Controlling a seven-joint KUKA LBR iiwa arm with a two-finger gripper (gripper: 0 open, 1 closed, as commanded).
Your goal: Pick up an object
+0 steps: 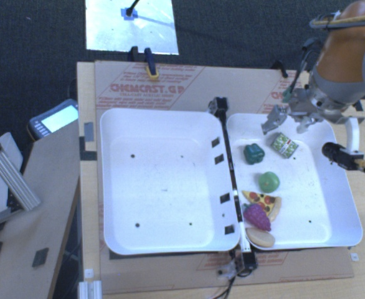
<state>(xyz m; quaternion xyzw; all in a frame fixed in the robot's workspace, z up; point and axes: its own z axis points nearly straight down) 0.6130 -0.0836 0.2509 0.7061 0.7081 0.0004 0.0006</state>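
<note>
The right bin (332, 198) holds several small toys. A green-and-white box (284, 145) lies near its back, with a dark green pepper (253, 154) to its left. Further forward sit a round green ball (269, 181), a pizza slice (263, 200), a purple grape bunch (256, 217) and a tan oval piece (260, 237) by the front wall. My gripper (288, 121) hangs open just above and behind the green-and-white box, fingers spread to either side, with nothing between them.
The left bin (164, 179) sits beside the right one, with a black divider rail (229, 173) between them. A silver plate (131, 17) lies beyond the bench at the back. A black part (339, 156) sticks in over the right bin's right side.
</note>
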